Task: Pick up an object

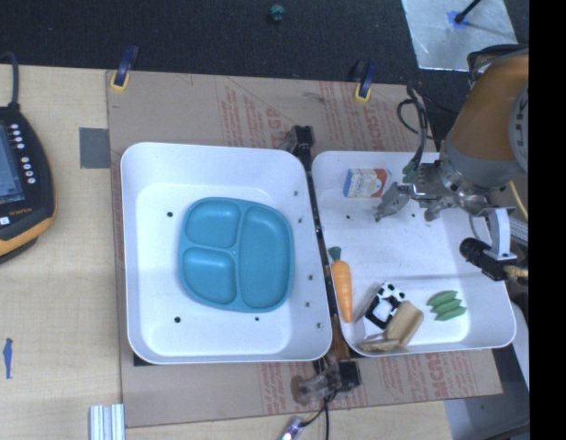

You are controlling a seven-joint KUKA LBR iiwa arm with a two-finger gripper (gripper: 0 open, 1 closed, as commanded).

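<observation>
Looking down from the fixed camera, my pincer (413, 203) hangs over the upper half of the right bin (484, 337), my arm coming in from three o'clock. Its two grey fingers (390, 204) are spread wide with nothing between them; the white floor of the bin shows through the gap.

The nearest thing to grab is the small carton (366, 182), white with an orange and blue print, lying at about ten o'clock from my pincer, just beside the left fingertip but apart from it. Its long side runs roughly nine to three. My judgement is that the coming move turns on this: a short shift toward ten o'clock, then a drop, with the fingers closing across the carton's short side.

The other candidates sit well apart at the bottom of the same bin. The carrot (341, 287) lies along the left wall at about seven o'clock from me, its long axis running twelve to six, green top upward. Near it, at six to seven o'clock, a black and white toy (384, 305) touches a tan block (401, 326). A green pea pod (446, 304) rests at about five o'clock.

The left bin (140, 246) holds a blue divided plate (237, 253), far off at nine o'clock. Both bins sit on a sheet of cardboard (218, 108) on the tabletop (53, 337), where a control pendant (12, 186) rests at the far left edge.
</observation>
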